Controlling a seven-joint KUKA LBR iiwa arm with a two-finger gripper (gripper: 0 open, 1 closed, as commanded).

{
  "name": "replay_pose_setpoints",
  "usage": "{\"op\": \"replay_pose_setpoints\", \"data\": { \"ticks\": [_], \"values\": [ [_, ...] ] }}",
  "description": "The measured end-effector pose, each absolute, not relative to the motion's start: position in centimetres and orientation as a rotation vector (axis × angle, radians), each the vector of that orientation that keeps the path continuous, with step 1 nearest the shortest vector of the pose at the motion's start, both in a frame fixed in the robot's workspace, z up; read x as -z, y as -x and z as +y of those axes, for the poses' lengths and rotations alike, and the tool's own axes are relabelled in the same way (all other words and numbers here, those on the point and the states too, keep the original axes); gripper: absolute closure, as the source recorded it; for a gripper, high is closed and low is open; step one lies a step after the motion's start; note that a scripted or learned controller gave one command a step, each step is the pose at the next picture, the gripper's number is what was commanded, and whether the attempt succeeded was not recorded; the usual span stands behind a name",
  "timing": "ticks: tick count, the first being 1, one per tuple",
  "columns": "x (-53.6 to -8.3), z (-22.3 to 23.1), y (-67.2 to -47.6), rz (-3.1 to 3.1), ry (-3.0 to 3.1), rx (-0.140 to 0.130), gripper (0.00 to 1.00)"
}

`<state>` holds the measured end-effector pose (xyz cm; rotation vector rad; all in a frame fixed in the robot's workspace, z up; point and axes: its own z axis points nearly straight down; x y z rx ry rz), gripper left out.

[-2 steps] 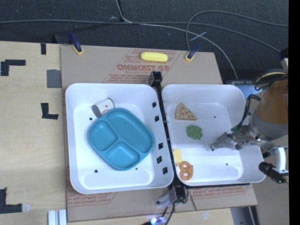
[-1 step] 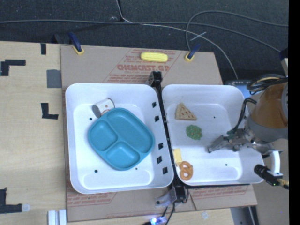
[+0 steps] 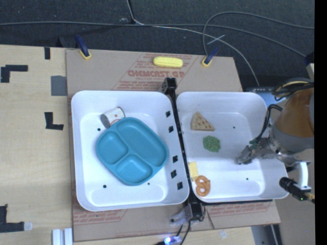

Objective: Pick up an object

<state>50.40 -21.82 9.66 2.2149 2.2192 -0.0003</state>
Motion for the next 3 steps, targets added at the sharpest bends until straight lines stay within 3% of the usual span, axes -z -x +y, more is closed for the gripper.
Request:
{"op": "replay_pose_setpoints", "data": {
  "ticks": [3],
  "values": [
    [-24.1, -21.0, -49.8, 2.22, -2.216, -0.003, 1.0]
  ]
}}
